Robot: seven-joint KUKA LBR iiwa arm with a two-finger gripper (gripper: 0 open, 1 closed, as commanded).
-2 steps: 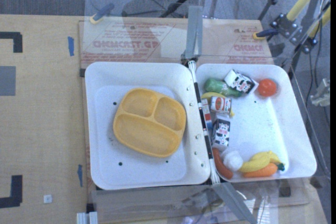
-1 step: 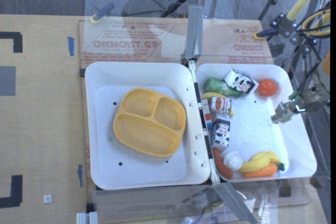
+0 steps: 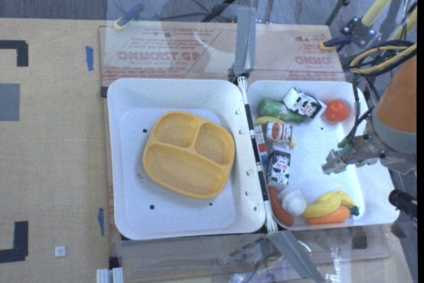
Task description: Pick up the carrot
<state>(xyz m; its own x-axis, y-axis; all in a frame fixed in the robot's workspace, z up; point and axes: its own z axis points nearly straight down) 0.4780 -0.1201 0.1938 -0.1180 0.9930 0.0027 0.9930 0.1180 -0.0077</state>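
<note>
Bench (image 3: 53, 142): tan top w/ black corner marks and blue tape bits; grey floor w/ stand legs and cables at 12 o'clock.

Left bin (image 3: 126, 209): white, shallow; holds a yellow divided plate (image 3: 189, 154) near its centre.

Right bin (image 3: 377, 199): white, crowded along its 9 o'clock wall and 6 o'clock edge w/ toy food.

Arm (image 3: 401, 109): enters from 3 o'clock, orange band visible. Gripper (image 3: 336, 164) hangs above bare bin floor at approx. centre of right bin; finger spread not resolvable at this res., so cannot tell.

Items, right bin: banana (image 3: 328, 202) at 6 o'clock; carrot (image 3: 329, 215), orange w/ green tip, lying flat just beside and below the banana, near the 6 o'clock rim; tomato (image 3: 336, 110) at 1 o'clock.

Step in hand (est.): approach phase; nothing seen in the gripper, carrot not yet lifted.

Next move reqs. (est.): translate toward 6 o'clock, align fingers across the carrot's short axis, descend. Risk: banana touches or nearly touches the carrot, and rim is close, so finger clearance is tight.
</note>
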